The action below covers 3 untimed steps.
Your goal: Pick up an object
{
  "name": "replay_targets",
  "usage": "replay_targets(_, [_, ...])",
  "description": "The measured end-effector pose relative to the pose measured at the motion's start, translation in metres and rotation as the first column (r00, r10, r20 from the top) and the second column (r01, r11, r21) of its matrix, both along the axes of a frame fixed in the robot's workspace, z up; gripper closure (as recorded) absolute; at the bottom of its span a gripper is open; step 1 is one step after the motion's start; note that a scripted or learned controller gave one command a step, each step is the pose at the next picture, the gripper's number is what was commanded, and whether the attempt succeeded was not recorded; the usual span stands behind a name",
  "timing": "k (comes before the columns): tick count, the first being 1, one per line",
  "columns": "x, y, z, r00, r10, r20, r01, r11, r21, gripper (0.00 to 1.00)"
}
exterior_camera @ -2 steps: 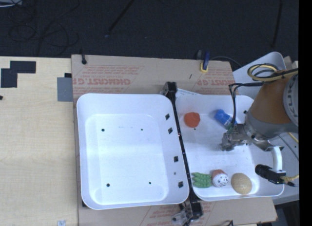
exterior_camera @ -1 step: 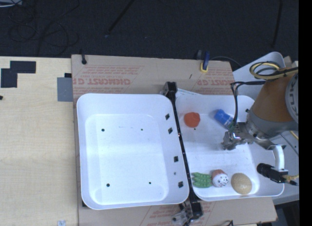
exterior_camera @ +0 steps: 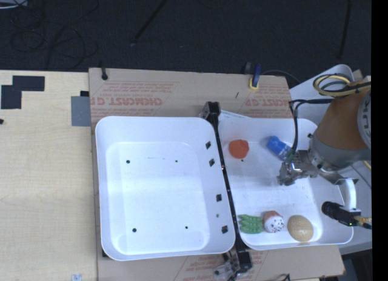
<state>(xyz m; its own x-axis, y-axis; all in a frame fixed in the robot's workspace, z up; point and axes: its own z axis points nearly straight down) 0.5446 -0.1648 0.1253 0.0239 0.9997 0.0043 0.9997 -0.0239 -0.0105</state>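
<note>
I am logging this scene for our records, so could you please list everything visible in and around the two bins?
left bin: one, white, on the cardboard's left half
right bin: one, white, beside the left bin
orange ball: one, orange-red, right bin, far left part
blue object: one, blue, right bin, far side, near the claw
green object: one, green, right bin, near edge
white and red object: one, right of the green object
tan oval object: one, tan, right bin, near right corner
cardboard sheet: one, brown, under both bins
arm: one, grey with orange band, from the right
claw: one, metallic, over the right bin
</note>
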Motion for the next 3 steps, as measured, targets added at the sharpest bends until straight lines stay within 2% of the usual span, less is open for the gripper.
replay_targets(3, [-0.001, -0.003, 0.028, 1.0, -0.009, -0.005, 0.009, 1.0, 0.003, 1.0])
